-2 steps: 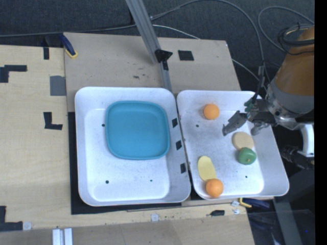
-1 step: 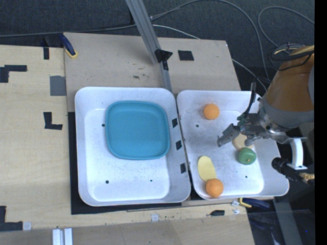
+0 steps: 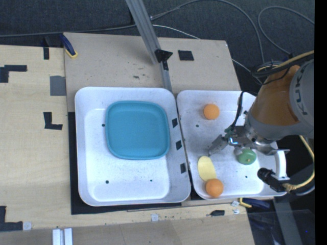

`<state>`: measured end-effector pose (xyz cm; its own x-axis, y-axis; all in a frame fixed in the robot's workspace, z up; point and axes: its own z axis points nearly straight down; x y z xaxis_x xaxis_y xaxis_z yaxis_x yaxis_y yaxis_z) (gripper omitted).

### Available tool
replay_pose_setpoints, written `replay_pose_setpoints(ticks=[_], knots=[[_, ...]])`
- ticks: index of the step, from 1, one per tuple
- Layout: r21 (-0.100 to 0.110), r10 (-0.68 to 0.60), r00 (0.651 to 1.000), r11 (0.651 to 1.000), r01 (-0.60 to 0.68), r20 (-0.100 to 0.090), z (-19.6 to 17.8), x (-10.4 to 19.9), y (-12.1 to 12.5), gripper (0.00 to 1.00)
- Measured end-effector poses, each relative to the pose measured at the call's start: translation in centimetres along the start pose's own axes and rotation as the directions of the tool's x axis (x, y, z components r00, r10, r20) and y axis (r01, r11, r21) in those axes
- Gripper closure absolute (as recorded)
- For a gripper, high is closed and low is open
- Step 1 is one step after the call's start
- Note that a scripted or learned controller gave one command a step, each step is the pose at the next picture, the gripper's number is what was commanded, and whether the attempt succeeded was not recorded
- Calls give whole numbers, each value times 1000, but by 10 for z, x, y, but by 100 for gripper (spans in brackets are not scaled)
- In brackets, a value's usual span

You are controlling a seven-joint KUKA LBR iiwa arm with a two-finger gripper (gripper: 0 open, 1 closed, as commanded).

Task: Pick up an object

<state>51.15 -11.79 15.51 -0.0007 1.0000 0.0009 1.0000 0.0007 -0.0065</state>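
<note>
- The gripper [image 3: 218, 145] hangs low over the right bin [image 3: 225, 102]; whether it is wide or narrow cannot be told
- The yellow object [image 3: 206, 167] lies just below-left of it, long axis running up-down in view, nearest of all

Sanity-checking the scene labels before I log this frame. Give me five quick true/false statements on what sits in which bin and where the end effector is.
1. The blue plate lies in the left bin. True.
2. Two orange balls sit in the right bin. True: one near the far side, one near the front edge.
3. The yellow piece rests on the plate. False: it lies in the right bin, next to the front ball.
4. The end effector hangs over the left bin. False: it is over the right bin.
5. The green piece sits in the right bin, close under the arm's wrist. True.
</note>
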Motion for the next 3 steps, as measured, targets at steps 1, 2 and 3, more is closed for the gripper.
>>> replay_pose_setpoints(ticks=[1, 2, 3], knots=[[0, 1, 1000, 1000, -1, 0, 58, -9, -2, 0], [-5, 0, 1000, 1000, 0, 0, 45, -8, -1, 100], [-9, 1, 1000, 1000, -1, 2, 1, -15, 2, 100]])
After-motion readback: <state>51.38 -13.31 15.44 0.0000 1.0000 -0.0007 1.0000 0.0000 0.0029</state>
